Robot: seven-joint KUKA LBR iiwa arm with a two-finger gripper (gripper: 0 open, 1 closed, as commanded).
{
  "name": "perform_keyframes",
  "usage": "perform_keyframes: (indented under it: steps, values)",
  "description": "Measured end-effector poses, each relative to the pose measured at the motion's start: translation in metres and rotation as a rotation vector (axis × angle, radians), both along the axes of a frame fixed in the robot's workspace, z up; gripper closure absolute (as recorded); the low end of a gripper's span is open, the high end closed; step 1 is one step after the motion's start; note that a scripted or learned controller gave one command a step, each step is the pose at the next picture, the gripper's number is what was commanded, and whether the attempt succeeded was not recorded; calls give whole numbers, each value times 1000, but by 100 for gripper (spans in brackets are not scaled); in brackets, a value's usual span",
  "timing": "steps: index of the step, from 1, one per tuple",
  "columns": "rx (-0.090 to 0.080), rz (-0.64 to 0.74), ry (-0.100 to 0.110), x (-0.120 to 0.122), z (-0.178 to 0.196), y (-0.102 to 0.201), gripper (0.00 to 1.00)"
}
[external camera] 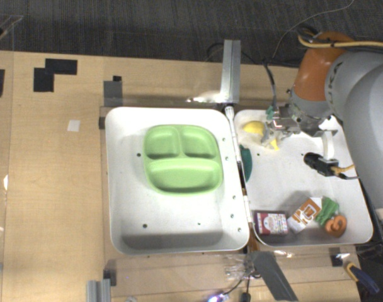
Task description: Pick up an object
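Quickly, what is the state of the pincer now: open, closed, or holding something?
Pincer: cannot be told; it is low in the right bin, beside the yellow object.

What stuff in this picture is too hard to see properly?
- Gripper, camera view: too small and blurry to tell whether it holds the yellow toy.
- Dark green thing: partly hidden by the bin wall.
- Small box: label too tiny to read.
- Arm: cut off at the right edge.
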State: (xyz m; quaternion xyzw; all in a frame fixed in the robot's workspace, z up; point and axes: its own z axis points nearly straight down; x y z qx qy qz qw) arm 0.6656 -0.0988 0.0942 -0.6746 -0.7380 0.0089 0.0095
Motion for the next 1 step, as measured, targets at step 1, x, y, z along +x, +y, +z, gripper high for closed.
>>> perform_keyframes:
  steps: [1]
  values:
    - [1, 39, -30, 5, 91, 74, 100]
